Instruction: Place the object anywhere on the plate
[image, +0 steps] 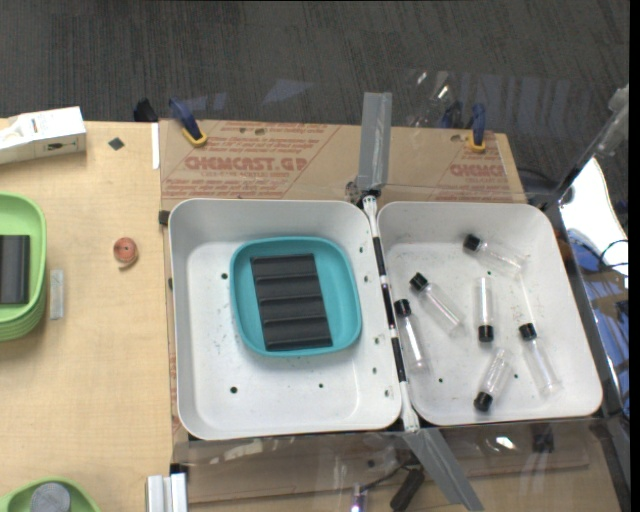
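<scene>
A teal square plate lies in the left white bin, slightly left of that bin's middle. A black ridged insert covers the plate's centre. In the right white bin several clear tubes with black caps lie scattered. One tube is near the bin's left side, another lies along the left wall, and a third is towards the back. More tubes lie at the front right, such as one near the front edge.
A green tray holding a dark block sits at the far left of the wooden bench. A small pink disc lies beside it. Cardboard and a grey metal post stand behind the bins.
</scene>
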